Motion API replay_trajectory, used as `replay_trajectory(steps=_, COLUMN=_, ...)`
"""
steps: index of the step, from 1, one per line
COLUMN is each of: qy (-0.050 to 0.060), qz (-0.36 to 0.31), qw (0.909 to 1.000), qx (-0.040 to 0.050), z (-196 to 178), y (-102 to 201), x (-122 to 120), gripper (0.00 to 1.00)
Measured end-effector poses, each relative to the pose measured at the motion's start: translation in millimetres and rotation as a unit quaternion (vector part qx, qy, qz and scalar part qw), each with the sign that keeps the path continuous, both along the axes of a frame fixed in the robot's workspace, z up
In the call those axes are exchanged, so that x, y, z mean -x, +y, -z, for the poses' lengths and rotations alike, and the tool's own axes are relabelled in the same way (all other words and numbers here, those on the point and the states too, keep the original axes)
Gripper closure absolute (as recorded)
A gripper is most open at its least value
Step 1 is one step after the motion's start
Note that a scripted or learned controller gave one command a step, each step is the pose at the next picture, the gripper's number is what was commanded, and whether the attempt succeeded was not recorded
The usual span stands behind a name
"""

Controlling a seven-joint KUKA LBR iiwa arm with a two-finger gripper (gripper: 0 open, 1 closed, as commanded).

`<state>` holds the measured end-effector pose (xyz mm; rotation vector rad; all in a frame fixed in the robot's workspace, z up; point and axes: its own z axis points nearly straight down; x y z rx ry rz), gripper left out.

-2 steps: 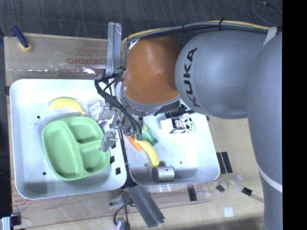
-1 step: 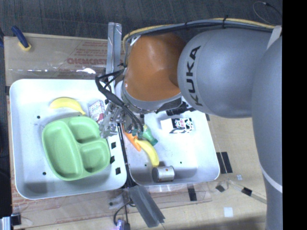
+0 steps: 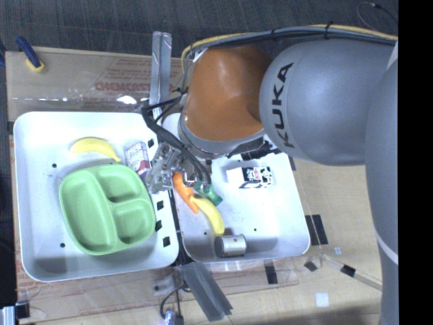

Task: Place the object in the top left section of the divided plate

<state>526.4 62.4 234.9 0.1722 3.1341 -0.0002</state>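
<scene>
a robotics lab: a big grey kuka arm (image 3: pixel 318 107) over two white bins (image 3: pixel 34 181) on a taped tabletop (image 3: pixel 81 73), with loose cables (image 3: pixel 365 9).

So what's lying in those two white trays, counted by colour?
Yellow: 2, a banana in the left tray and another banana in the right tray
Green: 1, the divided plate
Orange: 1, a carrot
Silver: 1, a can
White: 2, a small packet and a printed card
Total: 7
</scene>
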Motion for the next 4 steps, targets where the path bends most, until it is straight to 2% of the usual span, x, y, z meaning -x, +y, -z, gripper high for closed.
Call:
replay_trajectory(steps=1, qy=0.0, qz=0.0, qw=1.0, qx=0.0, z=0, y=0, x=0, gripper=0.0)
replay_trajectory(steps=2, qy=-0.001, qz=-0.002, qw=1.0, qx=0.0, z=-10, y=1, x=-1, gripper=1.0)
replay_trajectory(steps=3, qy=0.002, qz=-0.038, qw=0.9993, qx=0.0002, z=16, y=15, x=-13, gripper=1.0)
replay_trajectory(steps=4, qy=0.0, qz=0.005, qw=1.0, qx=0.0003, z=-27, y=-37, x=24, gripper=1.0)
